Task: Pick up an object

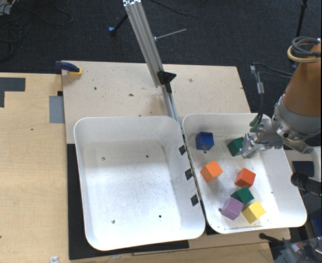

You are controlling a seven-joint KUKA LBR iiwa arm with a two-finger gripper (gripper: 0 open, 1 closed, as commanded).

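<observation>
The gripper [250,147] hung low over the right bin [292,215], at its upper right, just beside a dark green block [236,146]. Whether the fingers were spread or closed could not be told from the camera view, and nothing was visible between them. The green block was partly hidden by the gripper, so contact could not be confirmed. The likely failure was a glancing close: with the block offset to the gripper's left, one finger could land on its top face or push it aside instead of straddling it. The other candidates lay apart: a blue block [204,141] near the bin's left wall, an orange block [211,171], a red block [245,177], and a tight cluster of a second green block [242,195], a purple block [231,207] and a yellow block [253,211], where crowding would hinder finger entry.
</observation>
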